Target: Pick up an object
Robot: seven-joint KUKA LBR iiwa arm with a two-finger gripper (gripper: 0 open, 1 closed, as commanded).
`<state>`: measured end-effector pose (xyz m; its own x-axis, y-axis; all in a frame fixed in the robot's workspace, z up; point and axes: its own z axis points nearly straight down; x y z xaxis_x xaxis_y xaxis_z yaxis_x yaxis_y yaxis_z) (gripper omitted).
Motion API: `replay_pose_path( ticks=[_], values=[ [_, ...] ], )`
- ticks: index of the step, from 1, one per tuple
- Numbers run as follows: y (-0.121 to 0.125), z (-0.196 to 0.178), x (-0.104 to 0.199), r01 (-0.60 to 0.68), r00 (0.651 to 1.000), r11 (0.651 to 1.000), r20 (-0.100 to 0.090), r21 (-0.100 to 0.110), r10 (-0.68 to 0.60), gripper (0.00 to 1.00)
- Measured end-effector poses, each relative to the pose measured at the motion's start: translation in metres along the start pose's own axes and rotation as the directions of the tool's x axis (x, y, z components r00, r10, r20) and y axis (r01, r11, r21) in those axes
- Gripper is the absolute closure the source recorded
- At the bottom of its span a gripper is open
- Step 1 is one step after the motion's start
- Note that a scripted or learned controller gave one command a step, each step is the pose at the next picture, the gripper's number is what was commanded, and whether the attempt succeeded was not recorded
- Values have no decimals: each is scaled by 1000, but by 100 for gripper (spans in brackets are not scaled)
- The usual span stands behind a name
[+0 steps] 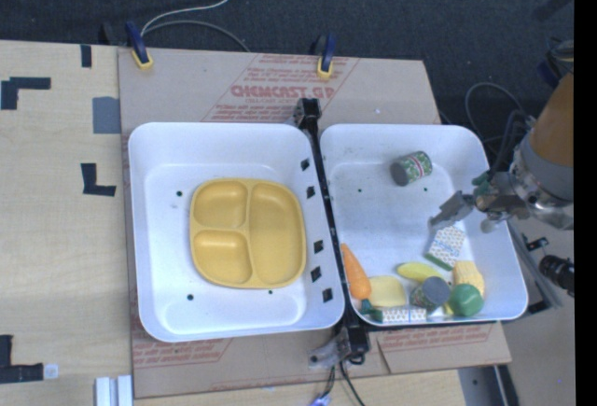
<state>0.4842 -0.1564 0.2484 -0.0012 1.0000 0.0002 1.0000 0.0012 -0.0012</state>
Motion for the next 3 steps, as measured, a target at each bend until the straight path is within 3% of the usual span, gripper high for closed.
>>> replay_pose_path(
  ticks=[1, 2, 3],
  values=[
    [41, 143, -19, 0, 1000, 1000, 0, -4, 0, 0],
    [116, 162, 27, 2, 1000, 1000, 1, -7, -2, 0],
    [97, 161, -45, -1, 1000, 1000, 5, -7, 1, 0]
  ],
)
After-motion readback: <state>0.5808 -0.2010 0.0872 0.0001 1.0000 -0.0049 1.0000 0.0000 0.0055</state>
